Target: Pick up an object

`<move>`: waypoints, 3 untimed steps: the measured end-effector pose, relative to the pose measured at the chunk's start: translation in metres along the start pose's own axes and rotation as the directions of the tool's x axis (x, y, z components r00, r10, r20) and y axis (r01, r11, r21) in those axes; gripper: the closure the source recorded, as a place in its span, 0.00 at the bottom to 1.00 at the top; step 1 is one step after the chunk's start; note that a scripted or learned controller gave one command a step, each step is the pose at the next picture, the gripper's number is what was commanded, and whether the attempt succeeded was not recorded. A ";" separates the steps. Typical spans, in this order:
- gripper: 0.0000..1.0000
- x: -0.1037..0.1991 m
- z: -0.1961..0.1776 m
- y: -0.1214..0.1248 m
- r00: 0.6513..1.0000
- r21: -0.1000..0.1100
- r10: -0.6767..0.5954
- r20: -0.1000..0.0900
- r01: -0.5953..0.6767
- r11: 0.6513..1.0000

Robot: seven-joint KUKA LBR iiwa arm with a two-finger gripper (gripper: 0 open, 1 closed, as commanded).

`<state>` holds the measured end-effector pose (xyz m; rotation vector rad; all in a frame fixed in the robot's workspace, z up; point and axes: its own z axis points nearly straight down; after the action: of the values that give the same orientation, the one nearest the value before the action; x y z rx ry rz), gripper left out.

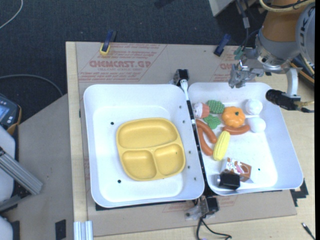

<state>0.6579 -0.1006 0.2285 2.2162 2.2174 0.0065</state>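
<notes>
Overhead, the fingers (pixel 240 79) hang at about one o'clock in the scene, above the far rim of the right bin (pixel 285 149); whether they are spread or pressed together cannot be told. Nothing sits between them. Likely targets cluster just below in that bin, at about five o'clock from them: an orange pumpkin (pixel 233 117), white balls (pixel 253 106), a corn cob (pixel 221 144). At nine o'clock, the left bin (pixel 97 134) holds a yellow divided tray (pixel 150 148).
</notes>
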 end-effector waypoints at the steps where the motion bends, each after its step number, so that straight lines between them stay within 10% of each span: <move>1: 1.00 0.039 0.010 -0.030 1.000 0.011 -0.003 -0.004 0.003 1.000; 3: 1.00 0.116 0.000 -0.092 1.000 0.012 -0.002 -0.004 0.002 1.000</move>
<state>0.5655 0.0153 0.2279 2.2215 2.2279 -0.0029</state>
